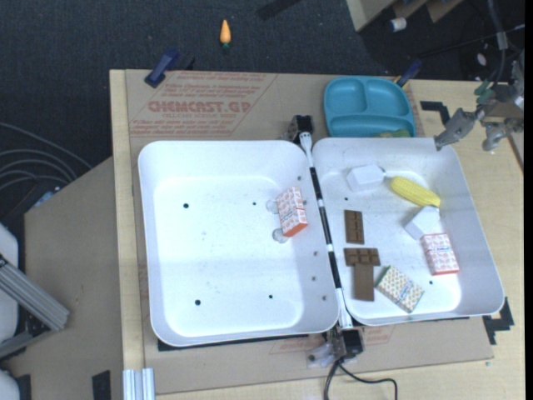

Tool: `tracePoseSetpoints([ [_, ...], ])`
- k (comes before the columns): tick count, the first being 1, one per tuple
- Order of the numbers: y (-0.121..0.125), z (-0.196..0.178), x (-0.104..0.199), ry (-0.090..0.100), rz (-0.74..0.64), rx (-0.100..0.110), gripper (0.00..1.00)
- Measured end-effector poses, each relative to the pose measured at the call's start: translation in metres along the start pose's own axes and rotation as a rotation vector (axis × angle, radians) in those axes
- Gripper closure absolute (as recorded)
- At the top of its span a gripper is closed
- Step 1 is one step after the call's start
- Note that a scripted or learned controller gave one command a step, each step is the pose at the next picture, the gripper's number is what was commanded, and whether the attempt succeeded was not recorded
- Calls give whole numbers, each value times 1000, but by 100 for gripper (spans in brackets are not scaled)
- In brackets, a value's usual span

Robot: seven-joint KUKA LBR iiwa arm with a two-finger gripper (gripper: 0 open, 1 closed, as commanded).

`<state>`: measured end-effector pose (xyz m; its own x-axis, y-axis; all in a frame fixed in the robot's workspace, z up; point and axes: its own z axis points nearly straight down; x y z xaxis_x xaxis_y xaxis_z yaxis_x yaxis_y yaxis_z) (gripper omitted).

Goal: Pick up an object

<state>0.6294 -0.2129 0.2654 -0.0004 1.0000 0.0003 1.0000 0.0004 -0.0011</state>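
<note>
Above the right bin's (487, 261) far corner: jaws (472, 123) apparently spread and holding nothing, nothing lifted yet, yellow corn cob (415, 192) among other candidates lying in that bin, whole pick remaining.

Two white bins (166, 307), smooth glossy plastic, rest on a matt bench (125, 223) with a wood-like surface. The teal tray (366, 98) looks like smooth plastic; the small cartons (291, 211) like printed card; the corn cob (415, 192) glossy yellow.

The tool (476, 129) hangs at the view's right edge, fingers spread.
</note>
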Motion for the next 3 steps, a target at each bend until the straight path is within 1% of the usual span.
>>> tracePoseSetpoints([
  [1,24,118,14,0,-1,1,0],
  [2,37,181,25,1,-1,2,0],
  [3,38,170,25,-1,-2,0,100],
])
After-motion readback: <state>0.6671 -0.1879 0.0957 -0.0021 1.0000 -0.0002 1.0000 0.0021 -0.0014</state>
